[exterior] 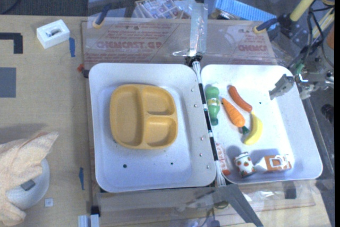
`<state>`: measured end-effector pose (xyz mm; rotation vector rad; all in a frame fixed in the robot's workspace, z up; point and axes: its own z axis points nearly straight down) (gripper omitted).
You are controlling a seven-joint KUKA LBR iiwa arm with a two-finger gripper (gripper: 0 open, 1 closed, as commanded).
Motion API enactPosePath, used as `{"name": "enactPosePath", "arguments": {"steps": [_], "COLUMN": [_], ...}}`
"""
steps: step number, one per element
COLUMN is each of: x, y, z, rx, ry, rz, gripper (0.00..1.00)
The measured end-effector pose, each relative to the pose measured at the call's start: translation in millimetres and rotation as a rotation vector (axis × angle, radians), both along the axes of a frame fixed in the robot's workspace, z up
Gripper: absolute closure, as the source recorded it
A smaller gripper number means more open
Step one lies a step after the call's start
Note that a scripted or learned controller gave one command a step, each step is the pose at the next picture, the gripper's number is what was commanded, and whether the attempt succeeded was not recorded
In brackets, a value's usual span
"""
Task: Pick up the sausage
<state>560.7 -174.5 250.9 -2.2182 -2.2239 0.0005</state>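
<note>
Counting one sausage (240, 98); one carrot (232, 112)

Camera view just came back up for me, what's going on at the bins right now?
The arm's end effector is over the right bin's upper right edge, with nothing visibly in it. The sausage lies untouched in that bin, to the end effector's left, beside the carrot, banana and green bottle. The left bin holds a yellow divided plate. The pick has not happened yet.
</note>
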Motion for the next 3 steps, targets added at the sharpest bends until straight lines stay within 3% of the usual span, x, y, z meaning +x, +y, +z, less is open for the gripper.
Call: {"name": "enactPosePath", "arguments": {"steps": [1,2,3], "x": [98,85,87], "y": [22,69,69], "z": [-140,-164,-152], "rx": [-0.002,-0.002,-0.001], "ry": [-0.005,-0.006,-0.011], "rz": [-0.113,-0.035,-0.036], "gripper": [0.00,0.00,1.00]}}
